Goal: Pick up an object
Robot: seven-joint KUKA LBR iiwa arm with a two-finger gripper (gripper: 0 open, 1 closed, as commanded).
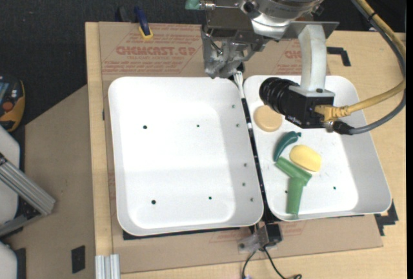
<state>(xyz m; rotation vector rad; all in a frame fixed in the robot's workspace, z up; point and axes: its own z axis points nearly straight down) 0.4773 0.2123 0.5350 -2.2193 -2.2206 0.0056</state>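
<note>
In the right bin [361,181] lie a tan round disc [267,119], a teal curved piece [286,143], a yellow lump [305,158] and a green angled tube [294,185]. The yellow lump rests against the green tube's upper end. My gripper [224,68] hangs over the back edge of the left bin [174,161], near the divider between the bins. It is open with nothing between its fingers. It stands apart from all the objects, up and to the left of the tan disc.
A black cylinder [287,102] on a white bracket hangs from the arm over the back of the right bin, with a tan cable [374,102] running right. A blue and yellow clamp [142,24] sits on the cardboard behind the left bin.
</note>
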